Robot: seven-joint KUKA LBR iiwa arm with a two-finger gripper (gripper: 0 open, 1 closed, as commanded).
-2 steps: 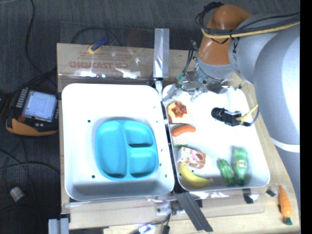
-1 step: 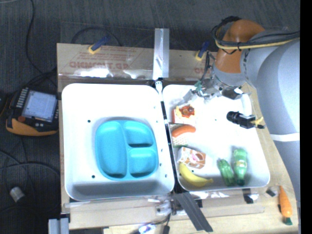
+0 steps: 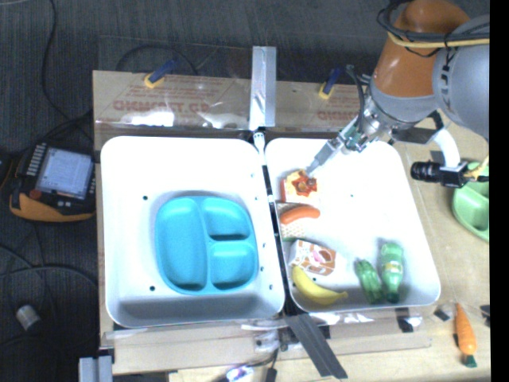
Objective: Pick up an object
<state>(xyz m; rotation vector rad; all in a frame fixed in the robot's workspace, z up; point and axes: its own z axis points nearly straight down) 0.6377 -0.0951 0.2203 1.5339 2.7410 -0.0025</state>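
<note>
**Gripper at the red box, left edge of right bin: grasp not confirmed**

The arm point(image 3: 421, 62) reaches in from the right, wrist over the far corner of the right bin point(image 3: 413, 213). The gripper point(image 3: 312, 165) points down and left, its tip just above or touching the small red box point(image 3: 301, 185) near the divider point(image 3: 269, 213) between the bins. From this slanted view I cannot tell whether the claw is wide, narrow or closed on anything; it reads as one thin dark line. I see nothing clearly between its tips, so I record no hold.

Likely target: the red box. It sits at the left wall of the right bin, toward the far end. Just nearer the camera lies a hotdog point(image 3: 300, 212), touching or almost touching the box. Further forward are a white packet point(image 3: 314, 258), a banana point(image 3: 316, 287) and two green bottles point(image 3: 380, 271), well apart from the gripper. The left bin point(image 3: 127, 213) holds a blue tray point(image 3: 207, 241).

Risks, as I judge them:
- The box is hard against the wall. One tip may land on the rim or divider instead of beside the box, so the claw would close on nothing or only clip an edge.
- The tool comes in tilted. A slanted pinch on a small box could squeeze it out sideways.
- The hotdog is close. A descent slightly off may push it or catch both things, and the grip would be weak.
- A corner hold may drop on the lift.
</note>
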